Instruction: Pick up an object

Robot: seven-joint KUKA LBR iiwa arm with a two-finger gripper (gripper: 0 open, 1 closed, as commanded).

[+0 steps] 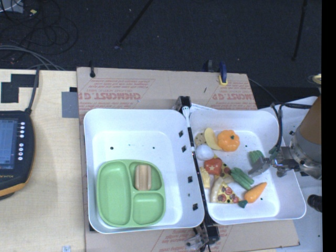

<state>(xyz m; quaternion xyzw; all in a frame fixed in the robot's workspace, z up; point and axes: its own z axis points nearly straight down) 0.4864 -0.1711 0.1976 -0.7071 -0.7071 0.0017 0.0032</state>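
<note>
My gripper (261,165) sits low over the right bin (286,203), reaching in from its right wall, with one grey finger angled toward the toy food; I cannot tell whether the fingers are spread or pressed together, and nothing shows between them. I take the carrot (255,192) as my landmark, since it lies just below the gripper and looks the easiest pick.

To do this step well, I judge I should centre over the carrot's thick orange middle, turn the wrist so the fingers cross its length, and descend without nudging the green cucumber (242,177) lying just up and left of it.

The carrot is orange, tapered, with a small green stub at its lower left end, lying tilted on the bin floor. A pizza slice (224,192) lies to its left. Up and left of the carrot sits a red tomato (213,166), and further up an orange pumpkin (228,140). Well left of the carrot, in the left bin (131,125), rests a green divided tray (116,198).
</note>
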